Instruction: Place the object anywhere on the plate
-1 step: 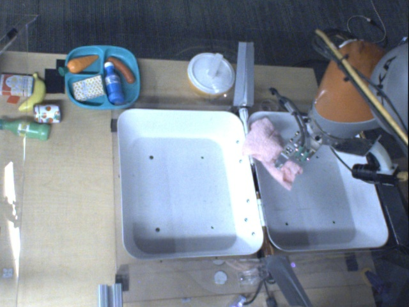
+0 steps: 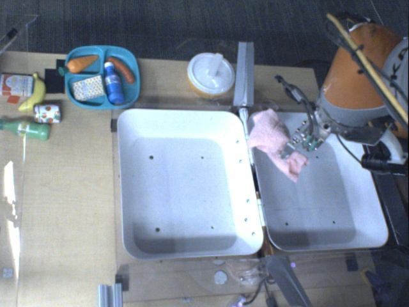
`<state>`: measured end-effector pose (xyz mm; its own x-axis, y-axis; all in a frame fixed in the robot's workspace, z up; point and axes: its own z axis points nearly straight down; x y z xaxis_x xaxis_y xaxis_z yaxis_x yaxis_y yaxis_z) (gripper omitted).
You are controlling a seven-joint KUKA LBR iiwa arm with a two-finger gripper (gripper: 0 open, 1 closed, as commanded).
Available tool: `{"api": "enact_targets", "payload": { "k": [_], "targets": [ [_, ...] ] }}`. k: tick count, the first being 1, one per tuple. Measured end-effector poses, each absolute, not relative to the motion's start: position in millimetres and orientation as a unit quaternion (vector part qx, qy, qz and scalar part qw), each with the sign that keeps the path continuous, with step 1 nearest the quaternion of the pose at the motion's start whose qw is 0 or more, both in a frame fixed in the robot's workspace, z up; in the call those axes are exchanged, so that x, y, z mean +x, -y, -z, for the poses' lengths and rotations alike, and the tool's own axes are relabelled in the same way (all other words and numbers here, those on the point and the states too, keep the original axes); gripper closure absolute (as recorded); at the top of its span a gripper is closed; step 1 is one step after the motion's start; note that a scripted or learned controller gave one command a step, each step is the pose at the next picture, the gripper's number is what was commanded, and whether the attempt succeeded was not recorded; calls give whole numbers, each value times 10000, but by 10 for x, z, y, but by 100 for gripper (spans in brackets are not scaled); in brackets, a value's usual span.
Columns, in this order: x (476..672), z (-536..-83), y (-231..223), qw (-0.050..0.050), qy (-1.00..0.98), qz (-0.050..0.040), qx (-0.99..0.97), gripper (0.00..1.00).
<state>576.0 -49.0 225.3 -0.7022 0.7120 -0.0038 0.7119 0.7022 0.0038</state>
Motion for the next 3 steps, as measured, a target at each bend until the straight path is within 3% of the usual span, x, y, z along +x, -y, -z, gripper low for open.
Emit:
{"api": "enact_targets", "payload": {
  "k": [1,2,3],
  "targets": [
    [6084,-2200,41,32,-9813,-12,1926,100],
    [6266,-2330,-457,48,-10000,-12,-30,100],
    [6502,-2298,-932,38,-10000,-14,-35,100]
  ]
}}
